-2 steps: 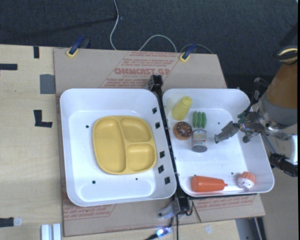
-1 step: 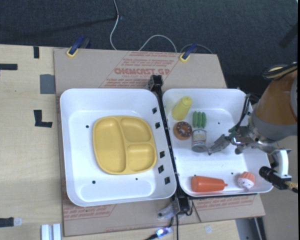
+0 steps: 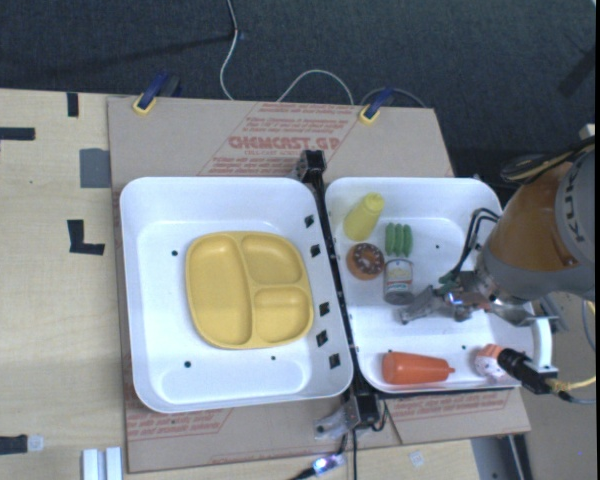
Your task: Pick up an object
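Bench (image 3: 40,298): pale wood top with black marks, carrying one cardboard sheet (image 3: 280,138) with red print; dark carpet (image 3: 100,28) beyond.

Bins: two, shallow, white, side by side on the cardboard, joined along a black centre strip.

Right bin (image 3: 420,190), near to far:
- Carrot (image 3: 416,369), one, orange, lying along the near wall.
- Small white and red piece (image 3: 488,361), one, in the near right corner; kind cannot be told.
- Gripper (image 3: 420,311), one, low over the bin floor, pointing left, tips just beside the can; whether it is released or clenched cannot be told, and nothing shows between its tips.
- Can (image 3: 398,280), one, silver with a label, mid bin.
- Donut (image 3: 365,260), one, brown, touching or just beside the can's left.
- Green vegetable (image 3: 398,238), one, just behind the can.
- Bottle (image 3: 362,216), one, yellow, tilted, near the far left corner.

Left bin (image 3: 150,218):
- Tray (image 3: 248,290), one, yellow, three compartments, centred.

Far edge of cardboard: two clamps with yellow and blue parts, left clamp (image 3: 152,94) and right clamp (image 3: 376,104); one white cable (image 3: 230,48) running back across the carpet.
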You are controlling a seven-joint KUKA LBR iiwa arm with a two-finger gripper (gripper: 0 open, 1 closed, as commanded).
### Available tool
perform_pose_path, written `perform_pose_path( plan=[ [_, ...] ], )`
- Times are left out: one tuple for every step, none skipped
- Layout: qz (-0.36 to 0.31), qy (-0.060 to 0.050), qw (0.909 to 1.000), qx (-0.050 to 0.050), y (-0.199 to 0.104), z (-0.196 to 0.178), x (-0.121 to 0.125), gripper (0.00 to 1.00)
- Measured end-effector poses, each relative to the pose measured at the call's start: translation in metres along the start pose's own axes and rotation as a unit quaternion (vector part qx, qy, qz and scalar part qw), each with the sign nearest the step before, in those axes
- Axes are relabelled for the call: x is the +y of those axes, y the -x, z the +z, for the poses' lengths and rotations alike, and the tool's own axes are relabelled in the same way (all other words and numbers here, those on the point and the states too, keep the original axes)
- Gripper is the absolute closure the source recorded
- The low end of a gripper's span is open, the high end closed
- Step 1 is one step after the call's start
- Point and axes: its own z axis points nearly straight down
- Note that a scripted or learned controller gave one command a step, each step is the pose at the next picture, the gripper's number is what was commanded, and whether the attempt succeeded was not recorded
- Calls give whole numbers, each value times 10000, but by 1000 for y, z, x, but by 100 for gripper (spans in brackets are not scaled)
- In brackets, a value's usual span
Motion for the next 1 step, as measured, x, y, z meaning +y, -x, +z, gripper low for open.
perform_pose_path(
  plan=[
    [-7, 10, 10000, 0, 0, -13, 1, 100]
  ],
)
